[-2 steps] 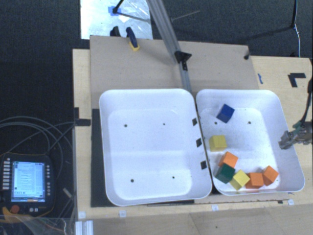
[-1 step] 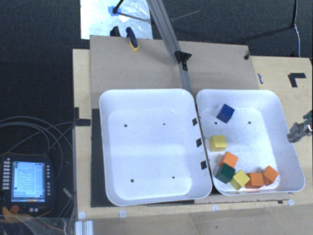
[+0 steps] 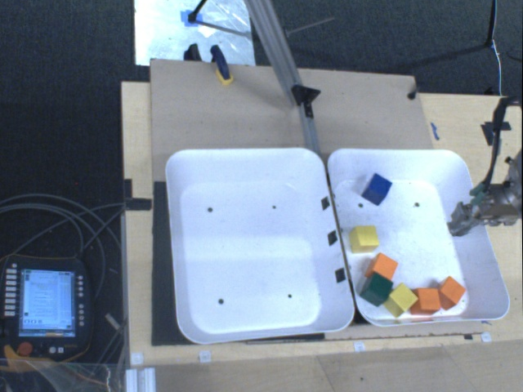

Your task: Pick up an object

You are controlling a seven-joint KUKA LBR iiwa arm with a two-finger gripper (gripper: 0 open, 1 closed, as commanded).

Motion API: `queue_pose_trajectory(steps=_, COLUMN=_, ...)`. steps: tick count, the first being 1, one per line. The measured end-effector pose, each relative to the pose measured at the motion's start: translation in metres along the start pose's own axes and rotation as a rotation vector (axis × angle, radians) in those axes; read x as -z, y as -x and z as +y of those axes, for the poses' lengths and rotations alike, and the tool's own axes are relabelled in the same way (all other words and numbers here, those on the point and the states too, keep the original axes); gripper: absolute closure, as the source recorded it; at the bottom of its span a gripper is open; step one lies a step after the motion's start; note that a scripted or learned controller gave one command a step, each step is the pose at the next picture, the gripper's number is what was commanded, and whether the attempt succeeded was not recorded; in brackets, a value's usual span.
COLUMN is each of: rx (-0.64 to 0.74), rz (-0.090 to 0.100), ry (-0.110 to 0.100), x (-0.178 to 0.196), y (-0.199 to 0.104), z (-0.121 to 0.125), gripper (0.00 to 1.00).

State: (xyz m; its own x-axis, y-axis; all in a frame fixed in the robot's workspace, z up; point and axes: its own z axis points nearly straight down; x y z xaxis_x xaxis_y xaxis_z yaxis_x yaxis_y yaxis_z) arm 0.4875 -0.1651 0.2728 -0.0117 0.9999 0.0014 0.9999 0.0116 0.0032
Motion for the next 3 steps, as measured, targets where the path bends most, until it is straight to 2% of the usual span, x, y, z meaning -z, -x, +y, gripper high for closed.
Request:
queue_pose_trajectory(steps=1, rx=0.001, rz=0.0, ry=0.001, x=0.006, y=-0.058, z=0.008, gripper=1.0)
queue_pose_trajectory(steps=3, rx=-0.001, rz=0.001, ry=-0.003, x=-0.023, y=-0.164, z=0.018, gripper=1.0)
